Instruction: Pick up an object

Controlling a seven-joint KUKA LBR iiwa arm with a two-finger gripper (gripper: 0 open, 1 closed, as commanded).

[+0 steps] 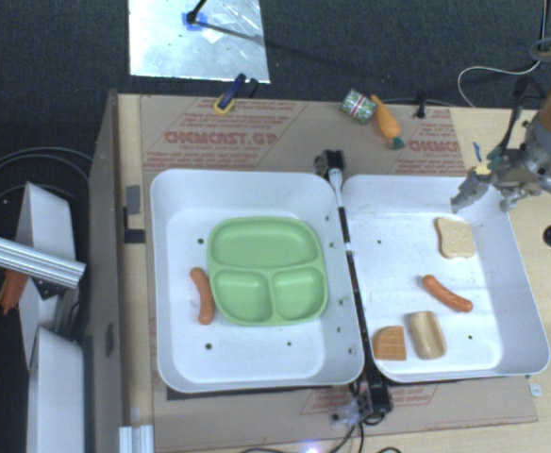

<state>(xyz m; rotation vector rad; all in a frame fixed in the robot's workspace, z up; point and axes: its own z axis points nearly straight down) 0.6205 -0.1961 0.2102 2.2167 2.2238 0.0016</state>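
Observation:
My gripper point(488, 194) hangs at the right edge of the view, over the far right corner of the right bin point(511, 347). Its two fingers are spread open with nothing between them. Just in front of it lies a pale slice of bread point(458, 238). Further toward the front of the same bin lie an orange sausage point(446, 293), a tan bun point(426, 334) and an orange waffle square point(389, 343). The left bin point(176, 215) holds a green divided plate point(268, 270) and a second sausage point(202, 295) beside the plate's left side.
A toy carrot point(386, 119) and a small green can point(358, 105) lie on the cardboard behind the bins. A black rail point(343, 225) runs between the two bins. Cables and metal parts sit off the bench at the left.

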